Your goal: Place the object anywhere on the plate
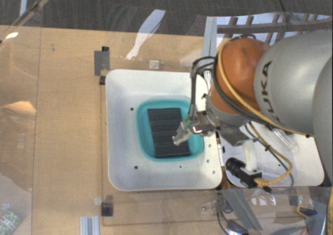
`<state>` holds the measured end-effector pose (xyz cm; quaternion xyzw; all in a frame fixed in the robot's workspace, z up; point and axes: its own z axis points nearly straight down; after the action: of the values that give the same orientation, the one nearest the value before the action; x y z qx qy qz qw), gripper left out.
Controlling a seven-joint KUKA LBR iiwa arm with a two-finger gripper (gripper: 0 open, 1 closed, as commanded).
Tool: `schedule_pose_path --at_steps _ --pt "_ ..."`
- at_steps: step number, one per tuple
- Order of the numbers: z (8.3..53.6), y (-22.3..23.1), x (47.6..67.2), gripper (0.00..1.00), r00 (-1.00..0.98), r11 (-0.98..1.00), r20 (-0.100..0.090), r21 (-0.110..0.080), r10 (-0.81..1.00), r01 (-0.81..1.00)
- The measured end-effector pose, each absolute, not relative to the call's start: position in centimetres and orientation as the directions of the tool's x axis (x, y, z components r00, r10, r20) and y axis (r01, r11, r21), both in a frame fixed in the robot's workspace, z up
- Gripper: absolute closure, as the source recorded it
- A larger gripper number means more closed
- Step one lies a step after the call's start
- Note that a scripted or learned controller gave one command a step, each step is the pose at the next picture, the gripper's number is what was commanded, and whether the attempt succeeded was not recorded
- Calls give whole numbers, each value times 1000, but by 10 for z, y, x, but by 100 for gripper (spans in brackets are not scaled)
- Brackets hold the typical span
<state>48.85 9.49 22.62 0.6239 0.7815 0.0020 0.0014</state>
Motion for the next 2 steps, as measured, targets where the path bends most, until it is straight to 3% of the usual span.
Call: schedule_pose_path --at_steps 1,2 --pt "209 37 523 0 -208 208 -1 4 978 978" --pt "184 -22 597 0 -392 392 -3 4 920 920"
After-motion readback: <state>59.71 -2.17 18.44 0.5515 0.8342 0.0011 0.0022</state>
